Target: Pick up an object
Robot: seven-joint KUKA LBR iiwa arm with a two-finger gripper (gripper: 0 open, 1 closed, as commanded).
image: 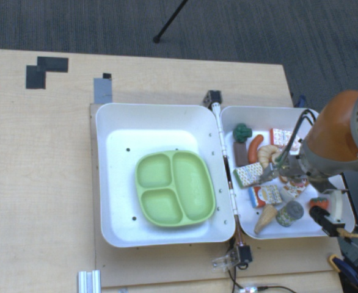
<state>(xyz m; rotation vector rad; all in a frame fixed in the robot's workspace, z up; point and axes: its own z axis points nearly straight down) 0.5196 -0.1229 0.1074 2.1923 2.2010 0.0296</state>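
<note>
Green tray [176, 188] in left bin [115, 127]

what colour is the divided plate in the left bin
Pale green, all three compartments alike. The divided plate shows plainly in the camera view.

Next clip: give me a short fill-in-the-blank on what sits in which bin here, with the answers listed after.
1. The green divided plate lies in the ____ bin.
2. That plate has ____ compartments.
3. The arm with its orange band hangs over the ____ bin, where the small toy foods are piled.
4. The dark green broccoli-like piece sits near that bin's ____ edge.

Answers: left; three; right; far
</note>
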